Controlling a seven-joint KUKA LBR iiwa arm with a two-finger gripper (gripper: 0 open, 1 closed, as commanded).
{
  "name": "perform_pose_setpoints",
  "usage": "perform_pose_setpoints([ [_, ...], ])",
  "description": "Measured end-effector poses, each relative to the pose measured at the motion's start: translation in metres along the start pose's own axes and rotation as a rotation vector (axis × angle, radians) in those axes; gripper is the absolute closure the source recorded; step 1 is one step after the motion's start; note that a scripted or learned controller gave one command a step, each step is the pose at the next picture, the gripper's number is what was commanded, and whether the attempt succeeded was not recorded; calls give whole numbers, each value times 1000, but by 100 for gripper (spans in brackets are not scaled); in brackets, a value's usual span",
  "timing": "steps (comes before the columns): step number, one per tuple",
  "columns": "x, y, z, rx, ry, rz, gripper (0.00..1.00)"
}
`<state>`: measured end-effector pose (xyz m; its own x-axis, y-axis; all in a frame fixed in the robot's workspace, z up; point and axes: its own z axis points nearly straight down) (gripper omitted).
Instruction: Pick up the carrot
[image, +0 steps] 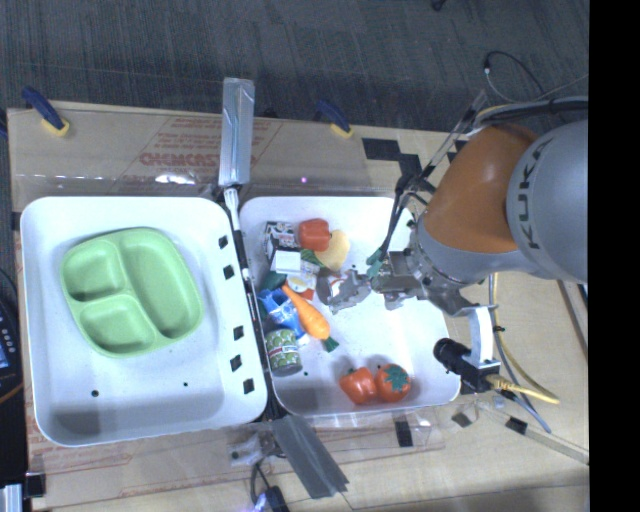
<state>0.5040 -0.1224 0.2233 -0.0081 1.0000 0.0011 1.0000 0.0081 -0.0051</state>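
Note:
The carrot (308, 312) is orange with a green stub at its lower end. It lies slantwise in the left part of the right bin (420, 395), among other toy foods. My gripper (343, 290) hovers just right of the carrot's upper end, its metal fingers pointing left toward the pile. I see nothing held between them. The grey arm with its orange band (490, 195) reaches in from the right over the bin.
Around the carrot lie a red pepper (314, 233), a yellow piece (339, 246), small boxes (285, 262), a blue packet (279, 305) and a green can (283, 350). Two red-orange fruits (377, 383) sit at the bin's front. The left bin holds a green divided tray (130, 288).

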Motion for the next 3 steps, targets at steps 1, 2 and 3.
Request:
perform_pose_setpoints([
  [1,19,35,111,-29,-8,-23,0],
  [2,16,4,127,-17,-8,115,0],
  [3,18,2,120,-9,-5,108,100],
])
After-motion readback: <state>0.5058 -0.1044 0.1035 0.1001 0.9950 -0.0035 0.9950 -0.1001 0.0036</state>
